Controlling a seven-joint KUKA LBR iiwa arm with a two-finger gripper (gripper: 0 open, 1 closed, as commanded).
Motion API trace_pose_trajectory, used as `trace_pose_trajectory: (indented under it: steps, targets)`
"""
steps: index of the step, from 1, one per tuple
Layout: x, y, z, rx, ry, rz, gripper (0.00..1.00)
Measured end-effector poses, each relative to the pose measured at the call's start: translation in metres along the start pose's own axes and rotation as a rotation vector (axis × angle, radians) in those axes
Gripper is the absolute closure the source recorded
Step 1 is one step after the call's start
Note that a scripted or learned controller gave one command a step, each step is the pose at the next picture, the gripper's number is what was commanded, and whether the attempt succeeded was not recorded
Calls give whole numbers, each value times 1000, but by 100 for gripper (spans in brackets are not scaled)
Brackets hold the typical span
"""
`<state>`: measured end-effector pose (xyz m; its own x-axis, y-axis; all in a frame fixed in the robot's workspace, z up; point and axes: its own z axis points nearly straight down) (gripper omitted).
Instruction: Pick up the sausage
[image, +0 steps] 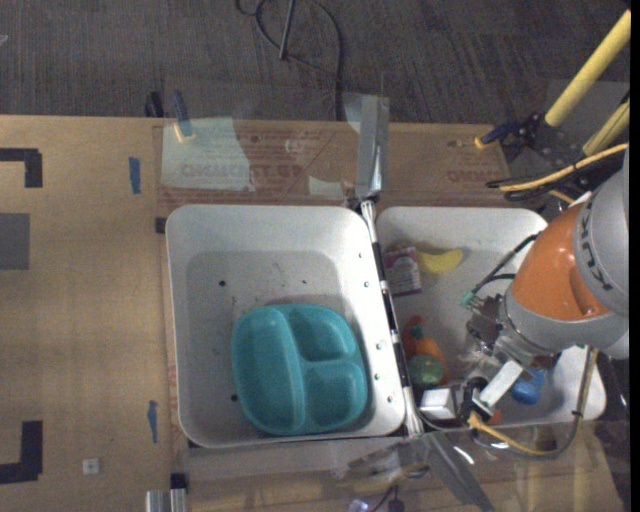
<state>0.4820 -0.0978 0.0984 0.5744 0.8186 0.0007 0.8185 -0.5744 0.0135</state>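
Observation:
In the right bin (480, 222), a small reddish-brown piece (410, 332) lies against the left wall; it may be the sausage, but it is too small to tell for sure. Right beside it sit an orange item (429, 350) and a green round item (426, 372). My gripper (482, 338) hangs low over the middle of the right bin, a short way to the right of these pieces, under the orange band of the arm (560, 275). The arm hides the bin floor beneath it.
A yellow banana (441, 261) and a small pink-labelled box (404, 270) lie at the far left of the right bin. A blue item (528, 387) sits near its front right. The left bin (200, 240) holds a teal divided plate (298, 368).

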Motion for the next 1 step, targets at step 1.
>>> trace_pose_trajectory:
  steps: [1]
  targets:
    - [-1,0,0,0,-1,1,0]
